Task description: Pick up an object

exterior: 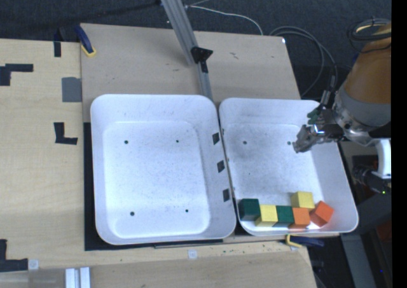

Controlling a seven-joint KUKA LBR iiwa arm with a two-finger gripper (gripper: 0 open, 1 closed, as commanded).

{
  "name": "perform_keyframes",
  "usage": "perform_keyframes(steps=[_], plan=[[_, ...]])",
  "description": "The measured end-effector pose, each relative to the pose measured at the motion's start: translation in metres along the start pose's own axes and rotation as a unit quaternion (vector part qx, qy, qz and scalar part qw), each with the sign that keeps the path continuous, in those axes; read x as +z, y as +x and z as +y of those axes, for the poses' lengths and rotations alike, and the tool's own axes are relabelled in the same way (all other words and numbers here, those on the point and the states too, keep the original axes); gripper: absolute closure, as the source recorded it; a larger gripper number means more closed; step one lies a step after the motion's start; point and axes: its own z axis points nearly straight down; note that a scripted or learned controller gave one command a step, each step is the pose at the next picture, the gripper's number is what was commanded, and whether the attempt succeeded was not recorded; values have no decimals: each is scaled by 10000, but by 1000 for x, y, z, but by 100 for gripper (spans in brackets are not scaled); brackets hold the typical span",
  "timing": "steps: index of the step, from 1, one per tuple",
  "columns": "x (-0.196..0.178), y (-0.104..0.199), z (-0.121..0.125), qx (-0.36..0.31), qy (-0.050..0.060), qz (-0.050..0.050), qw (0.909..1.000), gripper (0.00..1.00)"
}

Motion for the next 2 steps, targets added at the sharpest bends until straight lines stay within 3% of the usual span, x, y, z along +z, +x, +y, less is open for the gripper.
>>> perform_keyframes(steps=[1, 2], plan=[[-1, -1, -1, 12, -9, -3, 10000, 0], [-11, -1, -1, 6, -5, -1, 10000, 100]])
